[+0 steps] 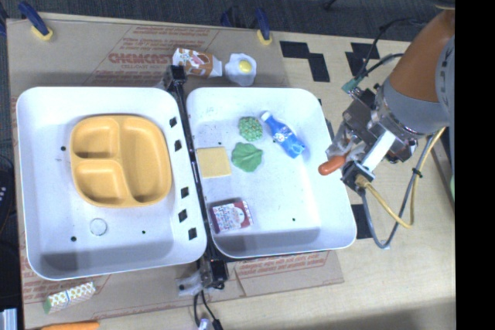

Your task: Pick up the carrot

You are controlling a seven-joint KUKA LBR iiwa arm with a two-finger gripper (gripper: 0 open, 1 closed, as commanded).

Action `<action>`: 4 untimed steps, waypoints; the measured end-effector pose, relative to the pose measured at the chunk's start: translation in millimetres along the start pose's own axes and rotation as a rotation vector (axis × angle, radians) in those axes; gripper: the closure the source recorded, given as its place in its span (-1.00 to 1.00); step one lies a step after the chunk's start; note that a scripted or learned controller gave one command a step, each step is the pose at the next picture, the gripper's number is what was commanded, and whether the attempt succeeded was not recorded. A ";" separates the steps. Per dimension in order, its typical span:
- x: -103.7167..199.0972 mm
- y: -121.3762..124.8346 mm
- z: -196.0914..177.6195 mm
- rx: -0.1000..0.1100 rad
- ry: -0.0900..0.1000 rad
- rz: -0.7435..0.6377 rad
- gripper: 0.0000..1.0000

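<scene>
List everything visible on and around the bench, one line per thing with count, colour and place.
bins: 2, white, side by side on the bench
divided plate: 1, yellow, in the left bin
blue bottle: 1, blue with a white cap, right bin, upper middle
bumpy green piece: 1, green, right bin, left of the bottle
leaf: 1, green, right bin, centre
cheese slice: 1, pale yellow, right bin, left side
red packet: 1, red and white, right bin, near edge
carton: 1, brown and white, behind the bins
egg: 1, white and yellow, beside the carton
carrot: 1, orange, at the right bin's right rim, by the claw
arm: 1, grey and orange, right side
claw: 1, dark, at the carrot
</scene>
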State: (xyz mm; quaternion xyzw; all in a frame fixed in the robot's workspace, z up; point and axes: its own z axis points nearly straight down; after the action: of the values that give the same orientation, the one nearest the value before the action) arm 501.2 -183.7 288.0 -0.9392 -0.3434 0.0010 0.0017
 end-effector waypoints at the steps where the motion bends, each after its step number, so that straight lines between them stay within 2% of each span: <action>1: -14.9 -21.8 45.6 0.004 -0.001 0.287 1.00; 2: -36.2 4.2 25.7 0.002 0.000 0.409 1.00; 3: 11.5 -52.6 93.8 0.004 -0.001 0.479 1.00; 4: -11.6 -25.6 108.0 0.004 -0.001 0.395 1.00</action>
State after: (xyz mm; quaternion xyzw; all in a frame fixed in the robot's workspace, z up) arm 475.5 -171.3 180.1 -0.9883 -0.1523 0.0025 0.0033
